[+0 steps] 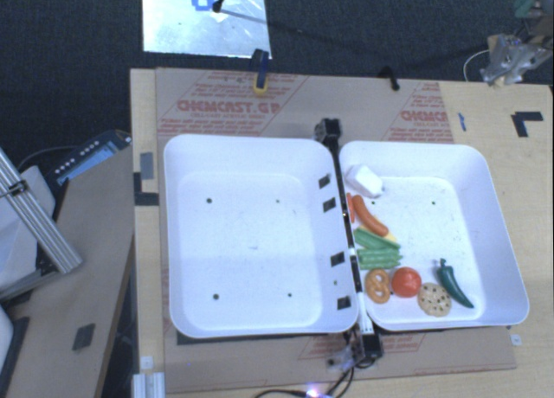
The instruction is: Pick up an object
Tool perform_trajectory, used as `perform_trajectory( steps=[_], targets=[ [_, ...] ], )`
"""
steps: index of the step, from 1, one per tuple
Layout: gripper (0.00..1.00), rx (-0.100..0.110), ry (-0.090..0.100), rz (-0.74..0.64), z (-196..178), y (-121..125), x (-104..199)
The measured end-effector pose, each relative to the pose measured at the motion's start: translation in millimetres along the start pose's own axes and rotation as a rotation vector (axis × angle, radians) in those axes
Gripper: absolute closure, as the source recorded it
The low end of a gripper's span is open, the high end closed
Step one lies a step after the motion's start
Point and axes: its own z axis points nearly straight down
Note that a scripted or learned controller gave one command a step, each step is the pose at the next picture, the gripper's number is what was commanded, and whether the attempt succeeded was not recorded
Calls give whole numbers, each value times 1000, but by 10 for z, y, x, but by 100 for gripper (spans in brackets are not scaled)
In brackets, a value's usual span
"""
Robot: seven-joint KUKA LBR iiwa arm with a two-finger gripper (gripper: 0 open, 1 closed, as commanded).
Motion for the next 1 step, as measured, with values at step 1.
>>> perform_trajectory(
  steps=[1],
  targets=[
    [100,29,8,-2,927,-336,632]
  ],
)
